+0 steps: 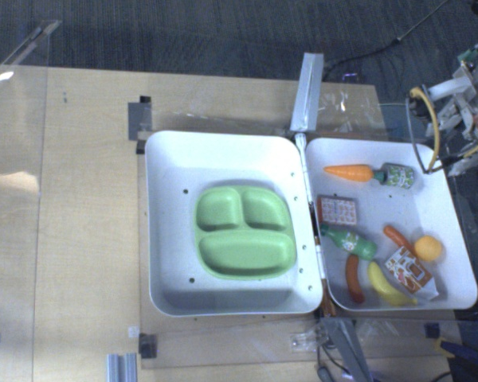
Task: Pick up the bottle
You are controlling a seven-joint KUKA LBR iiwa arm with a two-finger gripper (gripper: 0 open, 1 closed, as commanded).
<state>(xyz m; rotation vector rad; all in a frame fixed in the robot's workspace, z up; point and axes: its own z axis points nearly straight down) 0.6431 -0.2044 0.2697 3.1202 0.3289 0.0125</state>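
Two shallow white bins sit side by side on the wooden bench (72, 213). The left bin (167, 213) holds a green divided tray (244, 231) lying flat near its middle, its three compartments facing up. The right bin (450, 237) carries a scatter of toy food. The green bottle (349, 241) lies on its side near that bin's left wall, about halfway down, just below a small reddish card (338, 210) with a grid pattern. Along the bin's far edge an orange carrot (349, 173) lies lengthwise, its tip close to a small green can (398, 176) with a pale label. Toward the near edge a red sausage (354, 278) stands roughly upright in the view beside a yellow banana (386, 285), and a printed snack packet (407, 270) rests just to the right of the banana. An orange round fruit (428, 249) sits near the packet, with a slim orange-red piece (397, 238) angled beside it. The arm's wrist and gripper (472, 114) hang at the upper right, beyond the right bin's far right corner and well apart from the bottle; cabling crowds the tool, and how its jaws stand cannot be told.
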